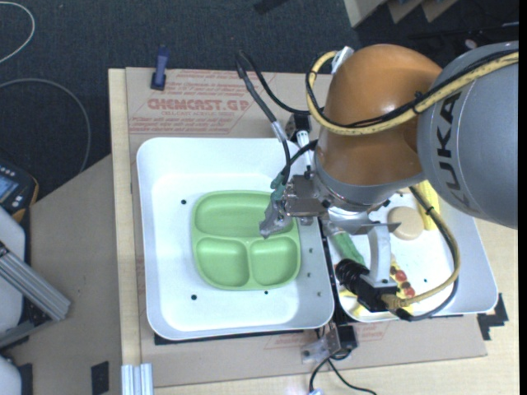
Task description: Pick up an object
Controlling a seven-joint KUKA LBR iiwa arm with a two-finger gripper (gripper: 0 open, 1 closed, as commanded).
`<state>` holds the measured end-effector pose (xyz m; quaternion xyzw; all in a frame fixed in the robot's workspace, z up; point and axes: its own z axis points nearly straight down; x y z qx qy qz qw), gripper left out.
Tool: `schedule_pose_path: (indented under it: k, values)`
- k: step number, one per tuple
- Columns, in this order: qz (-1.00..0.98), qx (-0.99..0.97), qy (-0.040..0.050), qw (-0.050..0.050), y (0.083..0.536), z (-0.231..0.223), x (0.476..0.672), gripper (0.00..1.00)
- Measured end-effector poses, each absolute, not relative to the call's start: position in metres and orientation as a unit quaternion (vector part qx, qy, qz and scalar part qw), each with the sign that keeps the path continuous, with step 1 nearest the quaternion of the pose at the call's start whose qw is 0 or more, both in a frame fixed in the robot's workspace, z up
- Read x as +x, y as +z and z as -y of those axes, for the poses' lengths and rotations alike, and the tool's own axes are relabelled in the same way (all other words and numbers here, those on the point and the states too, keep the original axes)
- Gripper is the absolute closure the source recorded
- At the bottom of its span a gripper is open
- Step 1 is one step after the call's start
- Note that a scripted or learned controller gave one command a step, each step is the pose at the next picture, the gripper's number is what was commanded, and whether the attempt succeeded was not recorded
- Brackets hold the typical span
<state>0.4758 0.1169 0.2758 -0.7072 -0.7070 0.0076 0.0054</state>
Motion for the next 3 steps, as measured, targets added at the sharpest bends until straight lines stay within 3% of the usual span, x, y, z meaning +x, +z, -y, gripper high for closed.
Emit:
schedule_pose_path:
  k: [1,2,3]
  values:
    - [0.709,-0.705,0.003,0.003,0.226,-0.175,0.478,0.0]
    - [0.708,-0.706,-0.0092,-0.004,0.479,-0.174,0.48,0.0]
    - [0.708,-0.706,-0.0035,-0.002,0.538,-0.226,0.515,0.0]
